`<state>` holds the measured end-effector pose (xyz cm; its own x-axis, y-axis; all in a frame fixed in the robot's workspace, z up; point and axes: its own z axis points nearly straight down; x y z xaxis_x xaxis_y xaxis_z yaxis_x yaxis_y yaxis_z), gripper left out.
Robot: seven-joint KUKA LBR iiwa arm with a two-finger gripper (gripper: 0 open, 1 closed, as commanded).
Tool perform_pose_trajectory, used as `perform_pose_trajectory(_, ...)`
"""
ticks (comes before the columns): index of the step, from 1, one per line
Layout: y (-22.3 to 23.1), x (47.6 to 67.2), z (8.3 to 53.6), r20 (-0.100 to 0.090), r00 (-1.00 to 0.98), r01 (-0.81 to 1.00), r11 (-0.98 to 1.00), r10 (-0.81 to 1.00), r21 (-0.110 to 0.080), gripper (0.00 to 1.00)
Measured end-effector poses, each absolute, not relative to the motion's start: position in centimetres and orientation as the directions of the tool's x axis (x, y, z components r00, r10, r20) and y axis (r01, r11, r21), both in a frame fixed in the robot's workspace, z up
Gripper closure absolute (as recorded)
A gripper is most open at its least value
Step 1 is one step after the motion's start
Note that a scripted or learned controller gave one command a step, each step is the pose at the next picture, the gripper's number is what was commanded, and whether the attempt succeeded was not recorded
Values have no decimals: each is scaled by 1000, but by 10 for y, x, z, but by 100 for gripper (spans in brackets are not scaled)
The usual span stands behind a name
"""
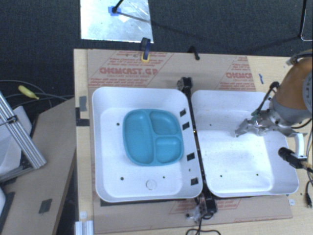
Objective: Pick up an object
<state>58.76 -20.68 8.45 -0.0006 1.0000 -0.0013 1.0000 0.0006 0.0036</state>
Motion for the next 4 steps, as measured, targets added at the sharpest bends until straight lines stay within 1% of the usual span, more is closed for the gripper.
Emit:
perform_pose_trajectory(1, -206, 589, 96, -2, -2, 1000, 2, 1000, 6, 100)
perform_pose_trajectory(2, -207, 589, 107, -2, -2, 1000, 2, 1000, 10, 100)
perform_pose_trajectory(3, -156, 526, 251, -1, -7, 1000, 7, 1000, 13, 100)
perform_pose_trajectory(4, -57, 486, 249, 4, -13, 1000, 13, 1000, 0, 100)
